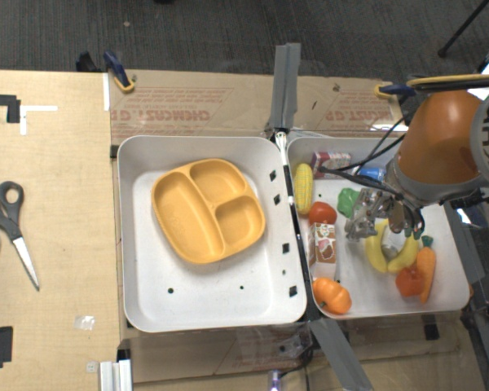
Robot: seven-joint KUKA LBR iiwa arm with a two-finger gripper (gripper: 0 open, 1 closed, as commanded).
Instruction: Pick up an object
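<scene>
The right bin (440,304) holds play food: a corn cob (303,187), a red tomato (323,214), a brown packaged bar (323,243), an orange fruit (333,296), a green piece (349,200), yellow bananas (391,252), a carrot (425,269) and a red piece (408,282). My gripper (381,220) hangs over the middle of this bin, just above the bananas and beside the green piece. The wrist and cables hide how its fingers stand. The left bin (138,300) carries a yellow divided plate (208,210).
A metal divider (287,96) runs between the two bins. Scissors (15,226) lie on the wooden bench at the far left. A blue-handled clamp (118,70) sits at the cardboard's back left corner. A pink wrapped packet (334,161) rests at the right bin's back wall.
</scene>
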